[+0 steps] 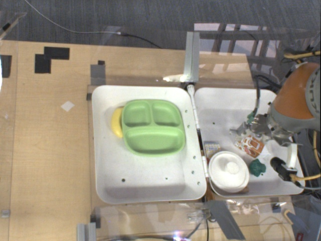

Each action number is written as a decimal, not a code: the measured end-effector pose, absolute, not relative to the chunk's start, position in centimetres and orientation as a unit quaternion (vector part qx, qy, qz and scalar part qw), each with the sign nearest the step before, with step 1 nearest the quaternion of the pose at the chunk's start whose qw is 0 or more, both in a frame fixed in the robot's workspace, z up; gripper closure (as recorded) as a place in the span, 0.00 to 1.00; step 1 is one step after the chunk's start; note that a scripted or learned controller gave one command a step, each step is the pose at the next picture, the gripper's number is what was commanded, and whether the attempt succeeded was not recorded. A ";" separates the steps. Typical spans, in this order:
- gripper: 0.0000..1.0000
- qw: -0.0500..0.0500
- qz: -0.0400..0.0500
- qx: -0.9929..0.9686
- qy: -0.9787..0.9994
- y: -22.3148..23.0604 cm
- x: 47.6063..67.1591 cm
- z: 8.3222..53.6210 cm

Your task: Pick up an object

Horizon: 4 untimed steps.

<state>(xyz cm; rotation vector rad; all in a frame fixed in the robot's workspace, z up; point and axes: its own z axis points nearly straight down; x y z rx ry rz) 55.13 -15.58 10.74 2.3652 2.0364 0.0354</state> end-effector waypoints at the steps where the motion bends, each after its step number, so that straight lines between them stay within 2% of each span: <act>1: 0.00 0.018 0.014 0.681 0.732 -17.7 54.4 10.3; 2: 0.00 0.014 0.005 0.561 0.828 -17.9 50.7 9.4; 3: 0.00 0.005 0.002 0.554 0.833 -19.8 54.1 8.7; 4: 1.00 0.009 0.003 0.554 0.833 -19.8 54.4 10.0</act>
